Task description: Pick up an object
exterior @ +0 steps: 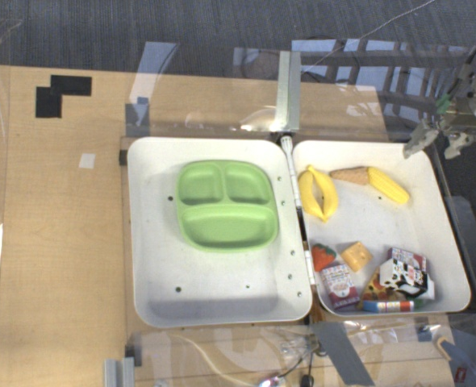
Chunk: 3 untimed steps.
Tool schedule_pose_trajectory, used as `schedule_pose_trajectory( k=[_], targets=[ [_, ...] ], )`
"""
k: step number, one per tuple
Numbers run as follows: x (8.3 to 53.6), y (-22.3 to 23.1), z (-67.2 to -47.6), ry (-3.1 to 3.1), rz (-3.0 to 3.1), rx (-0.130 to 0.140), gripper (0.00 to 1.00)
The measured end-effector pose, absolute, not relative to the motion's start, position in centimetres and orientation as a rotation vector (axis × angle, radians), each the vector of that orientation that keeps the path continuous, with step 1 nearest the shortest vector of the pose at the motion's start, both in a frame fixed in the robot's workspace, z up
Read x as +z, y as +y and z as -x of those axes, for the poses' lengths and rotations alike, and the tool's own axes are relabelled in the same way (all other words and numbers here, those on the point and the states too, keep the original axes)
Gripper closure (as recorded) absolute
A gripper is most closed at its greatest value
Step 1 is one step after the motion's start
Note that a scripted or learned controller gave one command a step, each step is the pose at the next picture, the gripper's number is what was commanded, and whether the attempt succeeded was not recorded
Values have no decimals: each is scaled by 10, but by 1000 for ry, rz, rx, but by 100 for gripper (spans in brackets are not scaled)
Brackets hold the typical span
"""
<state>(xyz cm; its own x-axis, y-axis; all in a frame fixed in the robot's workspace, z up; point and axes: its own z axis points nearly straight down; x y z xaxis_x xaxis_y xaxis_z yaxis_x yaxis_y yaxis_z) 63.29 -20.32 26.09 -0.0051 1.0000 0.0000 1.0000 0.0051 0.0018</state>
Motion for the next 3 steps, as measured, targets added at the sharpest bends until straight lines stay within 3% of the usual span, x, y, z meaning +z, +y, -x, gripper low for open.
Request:
schedule_pose_trajectory(
  k=[1, 2, 3],
  targets=[
    [99, -200, -608, 1624, -2689, 7, 0],
    [87, -194, -660, 1711, -2629, 8, 0],
    [97, -192, -663, 1723, -2618, 12, 100]
  ],
)
